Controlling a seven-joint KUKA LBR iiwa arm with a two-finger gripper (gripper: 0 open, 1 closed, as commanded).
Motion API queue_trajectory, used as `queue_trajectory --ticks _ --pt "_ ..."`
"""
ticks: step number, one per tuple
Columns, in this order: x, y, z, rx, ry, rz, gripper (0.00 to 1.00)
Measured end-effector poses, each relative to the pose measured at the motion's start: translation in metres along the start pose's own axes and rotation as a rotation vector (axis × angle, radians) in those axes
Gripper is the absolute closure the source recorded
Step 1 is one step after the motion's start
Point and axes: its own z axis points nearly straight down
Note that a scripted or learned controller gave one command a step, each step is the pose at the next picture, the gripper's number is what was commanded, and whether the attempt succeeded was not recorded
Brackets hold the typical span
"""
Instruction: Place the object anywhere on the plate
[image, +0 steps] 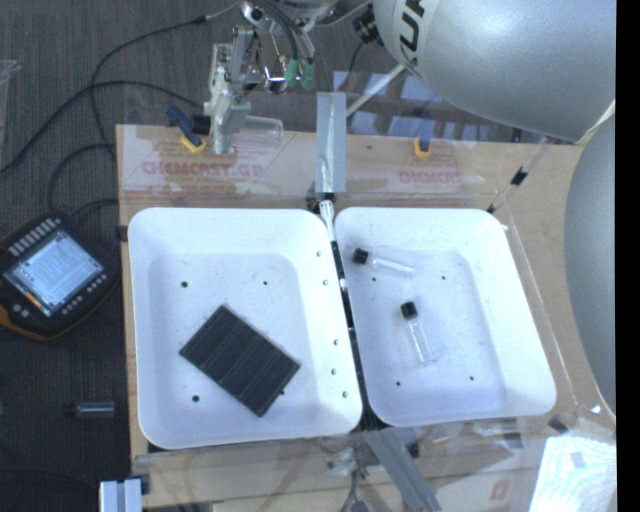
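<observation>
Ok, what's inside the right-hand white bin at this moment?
The right white bin holds two small clear vials with black caps: one near the upper left corner, another near the middle, lying apart. Small dark dots mark the bin floor. What is inside the vials cannot be made out.

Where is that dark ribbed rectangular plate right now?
The dark ribbed rectangular plate lies tilted on the floor of the left white bin, toward its near side, across the divider from the two small clear vials.
</observation>
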Motion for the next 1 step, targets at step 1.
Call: queue_trajectory --ticks 1 --pt "-0.0080 -0.0028 0.0101 0.000 0.005 -0.706 1.00"
